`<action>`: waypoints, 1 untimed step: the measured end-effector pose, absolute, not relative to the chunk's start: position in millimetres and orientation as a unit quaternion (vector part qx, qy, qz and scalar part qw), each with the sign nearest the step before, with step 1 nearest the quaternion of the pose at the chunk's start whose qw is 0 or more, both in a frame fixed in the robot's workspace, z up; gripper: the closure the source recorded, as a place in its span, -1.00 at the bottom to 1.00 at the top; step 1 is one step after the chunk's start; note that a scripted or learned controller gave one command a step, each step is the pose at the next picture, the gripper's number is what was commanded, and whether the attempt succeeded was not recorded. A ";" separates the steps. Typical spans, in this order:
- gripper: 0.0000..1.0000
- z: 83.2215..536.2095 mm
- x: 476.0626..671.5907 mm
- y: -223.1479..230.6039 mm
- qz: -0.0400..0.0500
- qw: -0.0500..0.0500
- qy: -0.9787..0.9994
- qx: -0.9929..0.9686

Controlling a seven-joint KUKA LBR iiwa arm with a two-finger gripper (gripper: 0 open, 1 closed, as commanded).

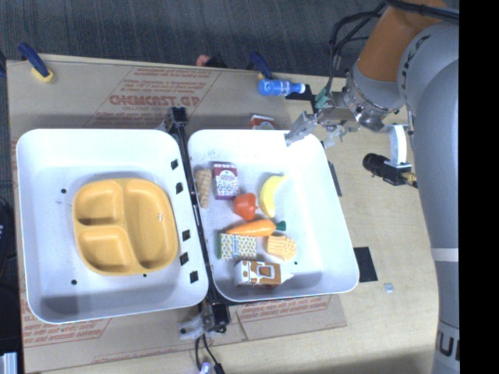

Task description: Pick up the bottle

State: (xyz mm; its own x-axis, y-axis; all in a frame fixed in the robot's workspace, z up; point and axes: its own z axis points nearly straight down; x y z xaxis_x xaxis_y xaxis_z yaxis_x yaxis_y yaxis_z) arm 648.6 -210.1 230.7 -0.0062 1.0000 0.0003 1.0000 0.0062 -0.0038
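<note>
A small blue bottle-like object (275, 88) with a pale cap lies on its side on the cardboard behind the right bin (337, 232), outside it. My gripper (314, 129) hangs over the far right corner of that bin, just right of and nearer than the blue object. Its fingers (298, 134) stand apart with nothing between them. The right bin holds toy food: a red box (225, 180), a tomato (245, 205), a banana (270, 194), a carrot (250, 227) and a small carton (259, 273).
The left bin (39, 209) holds a yellow divided plate (125, 224). Blue clamps (36, 61) grip the cardboard's far edge. A small red item (262, 121) lies just behind the right bin's rim. Black cables and a black fitting (386, 167) sit to the right of the bin.
</note>
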 end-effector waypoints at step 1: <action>1.00 241.2 649.2 -209.2 0.002 0.002 -0.712 -0.703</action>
